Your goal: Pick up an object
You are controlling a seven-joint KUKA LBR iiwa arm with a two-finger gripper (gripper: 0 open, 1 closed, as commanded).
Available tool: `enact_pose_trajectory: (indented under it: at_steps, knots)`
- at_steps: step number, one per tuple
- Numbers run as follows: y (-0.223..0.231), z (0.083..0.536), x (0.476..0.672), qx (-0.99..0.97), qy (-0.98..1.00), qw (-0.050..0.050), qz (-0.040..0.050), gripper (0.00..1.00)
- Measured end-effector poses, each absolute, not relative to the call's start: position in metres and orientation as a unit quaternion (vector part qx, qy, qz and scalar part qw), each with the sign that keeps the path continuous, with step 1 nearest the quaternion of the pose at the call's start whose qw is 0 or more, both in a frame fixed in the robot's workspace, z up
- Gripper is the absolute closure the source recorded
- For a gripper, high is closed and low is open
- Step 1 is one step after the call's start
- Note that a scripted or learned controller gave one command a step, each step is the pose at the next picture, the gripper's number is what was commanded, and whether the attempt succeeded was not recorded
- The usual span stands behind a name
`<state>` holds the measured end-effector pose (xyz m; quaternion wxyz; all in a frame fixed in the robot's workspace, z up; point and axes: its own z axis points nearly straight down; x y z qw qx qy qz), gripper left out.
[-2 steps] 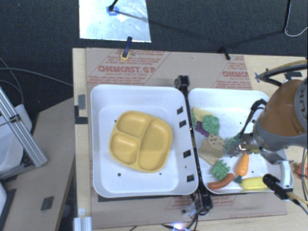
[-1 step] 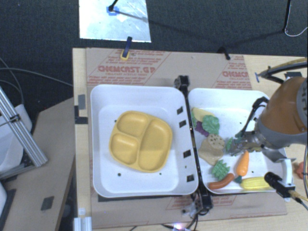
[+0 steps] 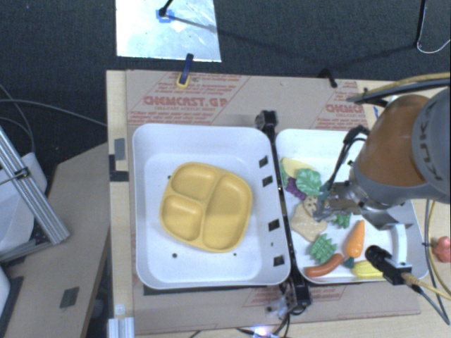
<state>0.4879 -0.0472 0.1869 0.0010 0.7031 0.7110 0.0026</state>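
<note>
Several toy foods lie in the right bin (image 3: 331, 141), and I take that bin as my landmark. Near its middle I see a pale, flat slice of bread (image 3: 307, 223), and the gripper (image 3: 323, 210) sits low right at the bread's upper right edge. From up here I cannot tell whether it is released, clenched or grasping anything; the metal parts blur into the toys under them. Just above the gripper, still inside the bin, there is a green leafy piece (image 3: 307, 182) with a yellow piece (image 3: 293, 166) beside it toward the bin's left wall, and a small purple bit (image 3: 292, 187) next to those. Another green piece (image 3: 342, 220) lies just right of the gripper. Toward the bin's near edge I see a third green leafy piece (image 3: 322, 247), an orange carrot (image 3: 355, 238) standing at a slant to its right, a red-orange sausage (image 3: 323, 265) below them, and a yellow piece (image 3: 366, 268) at the near right corner, partly behind a black fitting.

Over the bin's right half hangs the arm (image 3: 394, 150), its orange band large in my view.

Left of that bin, touching along a black divider, is the left bin (image 3: 151, 259), which holds a yellow divided plate (image 3: 206, 206) near its middle.
</note>
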Motion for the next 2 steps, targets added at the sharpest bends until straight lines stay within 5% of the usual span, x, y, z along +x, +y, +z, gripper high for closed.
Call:
enact_pose_trajectory:
  at_steps: [2]
  knots:
    - [0.068, 0.184, 0.497, 0.703, 0.711, 0.000, 0.0015, 1.00]
